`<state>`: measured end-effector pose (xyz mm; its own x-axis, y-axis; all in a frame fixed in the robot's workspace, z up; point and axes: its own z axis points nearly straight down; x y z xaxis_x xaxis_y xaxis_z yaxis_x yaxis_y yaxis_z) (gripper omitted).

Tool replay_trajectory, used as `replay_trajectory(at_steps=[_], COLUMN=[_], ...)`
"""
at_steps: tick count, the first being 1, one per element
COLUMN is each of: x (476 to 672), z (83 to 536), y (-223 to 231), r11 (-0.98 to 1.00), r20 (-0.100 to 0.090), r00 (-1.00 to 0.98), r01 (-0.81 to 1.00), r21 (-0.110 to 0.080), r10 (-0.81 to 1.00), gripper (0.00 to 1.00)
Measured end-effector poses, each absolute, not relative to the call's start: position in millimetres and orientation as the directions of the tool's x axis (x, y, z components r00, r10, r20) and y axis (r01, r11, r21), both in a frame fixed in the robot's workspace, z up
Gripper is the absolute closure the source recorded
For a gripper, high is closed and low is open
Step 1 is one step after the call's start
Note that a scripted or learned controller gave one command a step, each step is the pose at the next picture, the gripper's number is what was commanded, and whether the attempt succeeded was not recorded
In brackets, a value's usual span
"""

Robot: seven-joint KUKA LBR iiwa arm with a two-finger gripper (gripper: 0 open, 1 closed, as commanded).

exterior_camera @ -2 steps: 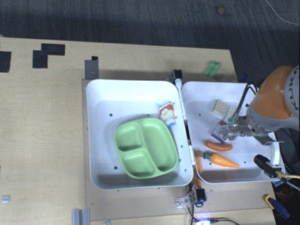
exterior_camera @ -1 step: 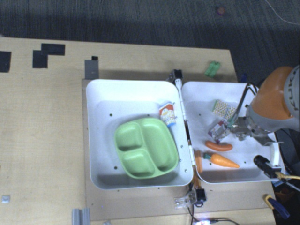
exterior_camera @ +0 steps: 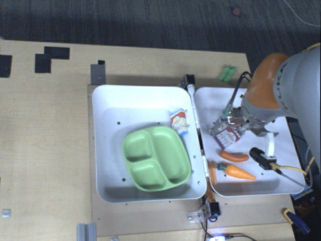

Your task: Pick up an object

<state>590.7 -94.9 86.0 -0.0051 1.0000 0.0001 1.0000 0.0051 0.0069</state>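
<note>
The grey arm's gripper [exterior_camera: 228,124] hangs low over the right white bin [exterior_camera: 281,185], seemingly touching a crumpled purple-and-silver foil packet [exterior_camera: 226,136]; I cannot tell how wide its jaws stand.

Grey arm [exterior_camera: 301,79], orange band, black cable.

A small maroon and white packet [exterior_camera: 227,137] lies flat in the right bin [exterior_camera: 281,185], near the middle and toward its left wall. Just below it, an orange sausage-shaped toy [exterior_camera: 234,156] lies on its side. Nearer the front edge, a toy carrot [exterior_camera: 239,172] lies sideways, its green top pointing left. In the left bin [exterior_camera: 108,134], a light green divided plate [exterior_camera: 156,158] sits tilted at the centre. A small red and white carton [exterior_camera: 179,122] rests near that bin's right wall.
</note>
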Motion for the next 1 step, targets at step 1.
replay_trajectory(at_steps=[1], x=[592.6], z=[98.1], y=[-94.9], r11=[0.007], r20=[-0.001], r00=[-0.007], r01=[1.000], r21=[0.013], r10=[1.000], gripper=[1.00])
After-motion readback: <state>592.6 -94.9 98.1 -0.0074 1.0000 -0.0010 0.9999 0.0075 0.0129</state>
